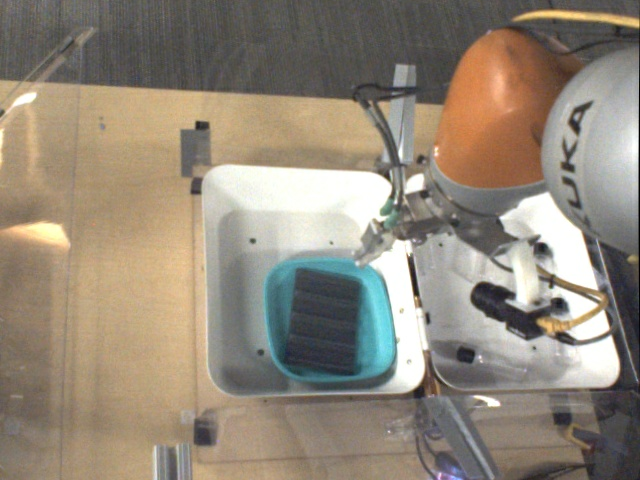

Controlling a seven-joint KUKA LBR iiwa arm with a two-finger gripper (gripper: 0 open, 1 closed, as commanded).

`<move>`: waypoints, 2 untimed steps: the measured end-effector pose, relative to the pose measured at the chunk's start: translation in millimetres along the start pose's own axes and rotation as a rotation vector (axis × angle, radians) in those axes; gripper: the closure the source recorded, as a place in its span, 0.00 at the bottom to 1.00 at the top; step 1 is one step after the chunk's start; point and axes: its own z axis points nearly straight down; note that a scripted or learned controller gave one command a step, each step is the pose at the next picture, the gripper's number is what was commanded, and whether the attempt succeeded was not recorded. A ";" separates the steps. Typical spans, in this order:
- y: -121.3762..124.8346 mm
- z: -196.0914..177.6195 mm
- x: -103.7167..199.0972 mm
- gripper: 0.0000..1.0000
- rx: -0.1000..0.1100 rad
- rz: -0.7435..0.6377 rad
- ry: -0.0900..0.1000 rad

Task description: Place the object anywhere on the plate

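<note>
Object (322,320), a dark ribbed block, lies on the teal plate (378,313) in the left bin (230,268), so we judge placement done; we cannot tell the end effector's (372,246) state, and retreat comes next.

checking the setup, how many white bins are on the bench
2. The left bin holds a teal plate with a dark ridged object on it. The right bin is partly covered by the arm.
</note>
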 end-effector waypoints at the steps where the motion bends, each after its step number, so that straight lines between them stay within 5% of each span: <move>1: 2.4 -11.2 0.7 1.00 -0.007 -0.008 -0.001; 2: -35.0 -135.9 -66.4 1.00 -0.004 -0.047 -0.003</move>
